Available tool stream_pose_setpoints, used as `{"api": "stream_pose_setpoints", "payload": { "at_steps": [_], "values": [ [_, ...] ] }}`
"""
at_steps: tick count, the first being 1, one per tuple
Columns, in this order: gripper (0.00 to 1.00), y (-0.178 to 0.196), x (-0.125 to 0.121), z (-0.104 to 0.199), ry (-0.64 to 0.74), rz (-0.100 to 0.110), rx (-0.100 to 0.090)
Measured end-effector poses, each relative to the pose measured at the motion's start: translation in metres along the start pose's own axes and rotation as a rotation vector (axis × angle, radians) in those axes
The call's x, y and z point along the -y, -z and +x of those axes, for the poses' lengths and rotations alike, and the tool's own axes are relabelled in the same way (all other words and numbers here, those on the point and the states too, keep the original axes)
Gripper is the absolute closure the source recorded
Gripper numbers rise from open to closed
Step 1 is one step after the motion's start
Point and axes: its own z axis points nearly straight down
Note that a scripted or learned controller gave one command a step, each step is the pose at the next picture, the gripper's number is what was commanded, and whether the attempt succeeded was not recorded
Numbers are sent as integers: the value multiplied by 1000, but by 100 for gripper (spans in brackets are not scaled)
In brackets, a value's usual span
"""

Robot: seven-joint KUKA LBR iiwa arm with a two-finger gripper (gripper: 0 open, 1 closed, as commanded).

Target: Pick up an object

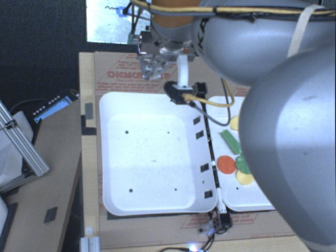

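Gripper (152, 70) parked at upper middle, past the left bin (113, 140); can't tell fingers' state. Orange disc (226, 165) at right, half-hidden by arm: easy miss.

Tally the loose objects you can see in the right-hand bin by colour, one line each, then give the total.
Yellow: 2, one at the arm's edge, one low down
Green: 2, a long piece and a darker piece
Orange: 1, a round piece
Total: 5; the arm may hide more.
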Motion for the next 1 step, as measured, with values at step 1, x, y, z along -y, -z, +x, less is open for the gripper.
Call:
{"api": "stream_pose_setpoints", "payload": {
  "at_steps": [1],
  "values": [
    [100,117,0,24,2,-2,-2]
  ]
}}
